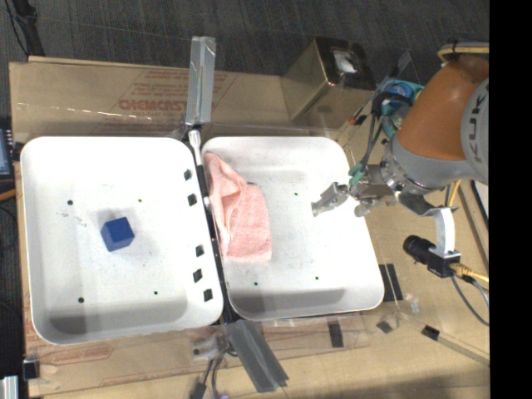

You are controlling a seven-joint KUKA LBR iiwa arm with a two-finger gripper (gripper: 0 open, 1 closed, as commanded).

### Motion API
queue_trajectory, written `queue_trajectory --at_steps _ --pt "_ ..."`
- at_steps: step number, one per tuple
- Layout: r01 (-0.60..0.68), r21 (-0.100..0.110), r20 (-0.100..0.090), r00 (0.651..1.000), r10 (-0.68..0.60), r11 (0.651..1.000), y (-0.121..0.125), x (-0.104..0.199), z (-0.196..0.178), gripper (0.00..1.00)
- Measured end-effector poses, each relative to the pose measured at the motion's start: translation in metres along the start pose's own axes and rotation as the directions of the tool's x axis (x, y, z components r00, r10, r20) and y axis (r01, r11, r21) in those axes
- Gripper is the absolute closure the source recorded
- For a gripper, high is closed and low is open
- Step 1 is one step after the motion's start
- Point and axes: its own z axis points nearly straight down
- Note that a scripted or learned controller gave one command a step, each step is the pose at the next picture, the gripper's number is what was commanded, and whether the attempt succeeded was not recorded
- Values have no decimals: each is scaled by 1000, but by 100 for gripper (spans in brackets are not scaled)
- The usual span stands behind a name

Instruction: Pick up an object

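Observation:
A blue cube [117,233] rests on the floor of the left bin [50,165], left of its middle. A crumpled pink cloth [240,212] lies along the left wall of the right bin [287,299]. My gripper [346,204] hangs over the right side of the right bin, near its right wall. It is open, with nothing between its fingers [328,199]. The cloth is well to its left, and the cube is further away in the other bin.
A raised divider [202,214] with black clips separates the two bins. A metal post [200,77] stands behind the divider. A brown box [326,77] sits behind the right bin. Cables hang near the wrist at the right.

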Motion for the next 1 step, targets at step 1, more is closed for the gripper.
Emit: queue_trajectory --at_steps 1 --pt "149 -2 2 989 -149 989 90 75 151 0"
